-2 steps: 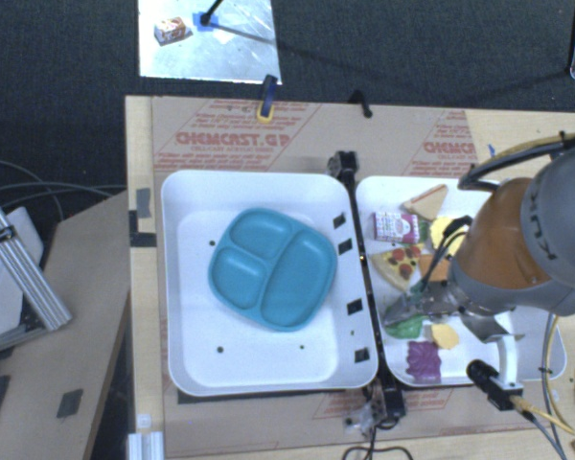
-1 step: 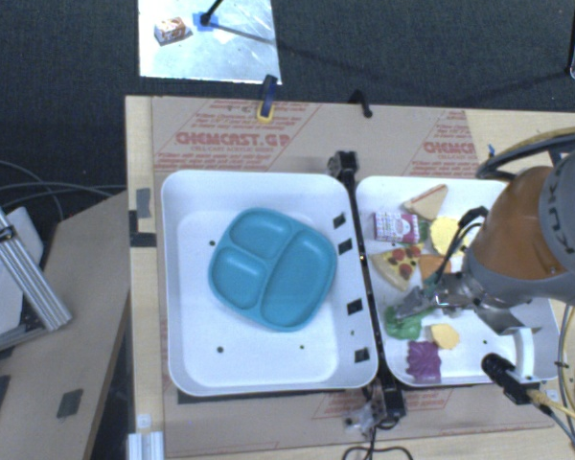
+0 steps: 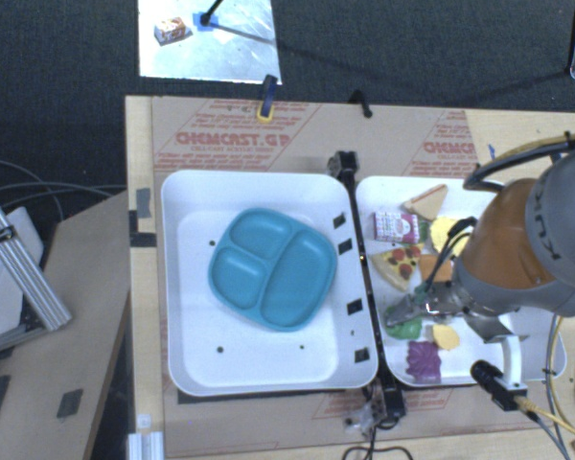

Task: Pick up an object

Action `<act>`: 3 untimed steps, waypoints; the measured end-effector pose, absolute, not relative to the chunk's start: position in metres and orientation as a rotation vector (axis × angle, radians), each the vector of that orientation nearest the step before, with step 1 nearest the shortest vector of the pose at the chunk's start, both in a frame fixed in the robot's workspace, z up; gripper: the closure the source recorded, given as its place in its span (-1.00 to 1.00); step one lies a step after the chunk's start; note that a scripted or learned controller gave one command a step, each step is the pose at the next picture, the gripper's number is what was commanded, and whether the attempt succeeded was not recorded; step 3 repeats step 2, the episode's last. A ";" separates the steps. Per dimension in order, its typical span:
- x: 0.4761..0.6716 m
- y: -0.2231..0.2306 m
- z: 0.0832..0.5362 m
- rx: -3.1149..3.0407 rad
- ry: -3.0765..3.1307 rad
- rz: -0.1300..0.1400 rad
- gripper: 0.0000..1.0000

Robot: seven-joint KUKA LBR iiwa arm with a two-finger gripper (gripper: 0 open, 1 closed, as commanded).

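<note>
My gripper is low in the right bin, reaching in from the right under the grey and orange arm. It hangs just above a green toy vegetable. A pizza slice lies just beyond it, and a small yellow piece and purple grapes lie in front. Further back are a pink and white carton, a bread slice and a yellow item. I see nothing between the fingers.
The left bin holds a blue divided plate. A black divider with clips runs between the two bins. The arm covers the right part of the right bin.
</note>
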State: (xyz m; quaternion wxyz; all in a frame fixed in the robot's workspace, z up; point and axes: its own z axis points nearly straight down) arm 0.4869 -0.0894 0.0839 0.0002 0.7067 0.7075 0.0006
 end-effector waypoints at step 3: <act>0.488 -0.084 0.085 2.214 2.225 0.003 -1.00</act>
